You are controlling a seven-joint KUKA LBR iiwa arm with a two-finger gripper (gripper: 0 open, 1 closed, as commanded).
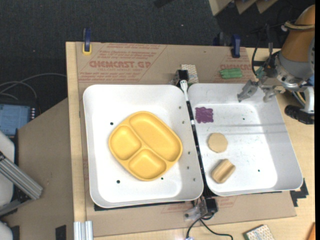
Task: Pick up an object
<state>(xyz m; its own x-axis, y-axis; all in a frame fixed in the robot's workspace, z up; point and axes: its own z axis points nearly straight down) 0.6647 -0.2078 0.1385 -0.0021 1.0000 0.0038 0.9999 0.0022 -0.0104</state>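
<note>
From above, two white bins sit side by side on a brown bench (150, 59) with red print on it.

The left bin (97, 134) holds a yellow plate (145, 145). The plate has three parts and lies flat near the middle of the bin, turned a bit.

The right bin (270, 139) holds three small things. A purple flat piece (204, 114) lies near the bin's top left corner. Below it is a round tan disc (217, 143), like a cookie. Below that is a tan block (223, 170), tipped at a slant, near the front of the bin. The three things sit in a loose line down the left side of the bin, and none of them touch.

The arm comes in from the right. Its orange band (301, 39) is near the top right corner. The gripper (257, 90) hangs over the top right part of the right bin. Its two grey fingers (245, 92) are spread apart, and nothing is between them. It is well apart from the purple piece, the disc and the block.

A small green thing (231, 74) lies on the bench just behind the right bin. Two blue clamps (87, 38) hold the back edge of the bench.
</note>
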